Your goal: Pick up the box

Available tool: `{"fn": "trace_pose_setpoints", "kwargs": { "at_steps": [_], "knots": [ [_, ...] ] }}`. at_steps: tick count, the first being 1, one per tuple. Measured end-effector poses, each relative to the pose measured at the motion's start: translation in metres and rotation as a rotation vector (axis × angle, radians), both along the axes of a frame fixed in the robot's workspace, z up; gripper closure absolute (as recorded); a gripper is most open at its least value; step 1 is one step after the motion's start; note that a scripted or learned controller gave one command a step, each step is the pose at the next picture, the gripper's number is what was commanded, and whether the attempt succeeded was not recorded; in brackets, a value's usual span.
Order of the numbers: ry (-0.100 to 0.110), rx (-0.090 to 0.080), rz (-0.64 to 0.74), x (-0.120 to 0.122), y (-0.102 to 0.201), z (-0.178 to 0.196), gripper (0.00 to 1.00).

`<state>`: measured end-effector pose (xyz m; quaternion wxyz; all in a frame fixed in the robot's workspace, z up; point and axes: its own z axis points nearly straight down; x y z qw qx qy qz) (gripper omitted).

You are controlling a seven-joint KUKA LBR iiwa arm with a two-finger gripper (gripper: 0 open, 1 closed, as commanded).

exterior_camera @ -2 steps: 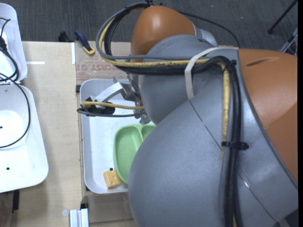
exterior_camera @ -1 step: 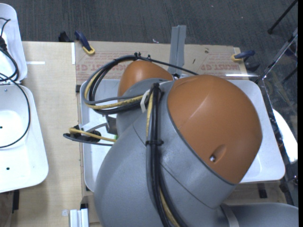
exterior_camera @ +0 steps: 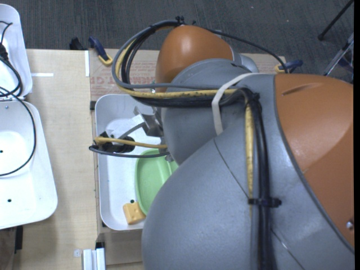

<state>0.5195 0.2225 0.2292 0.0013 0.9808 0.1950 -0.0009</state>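
The arm (exterior_camera: 242, 167) covers most of the right bin (exterior_camera: 107, 151). Gripper state: cannot tell. A small orange box (exterior_camera: 133, 212) lies at the bin's near edge, beside a green item (exterior_camera: 151, 179).

A robotics lab: cabled arm (exterior_camera: 242, 167) over bench (exterior_camera: 62, 77) with bins (exterior_camera: 104, 151).

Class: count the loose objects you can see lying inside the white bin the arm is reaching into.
2. A light green flat object lies mid-bin against the arm; a small orange-yellow block sits near the white bin's lower edge. The arm covers much of the bin, so more may be hidden.
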Motion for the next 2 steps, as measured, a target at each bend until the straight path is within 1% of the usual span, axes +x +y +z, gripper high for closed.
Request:
{"fn": "trace_pose_setpoints", "kwargs": {
  "at_steps": [2],
  "knots": [
    [0.004, -0.008, 0.004, 0.0010, -0.0023, 0.0159, 1.00]
  ]
}}
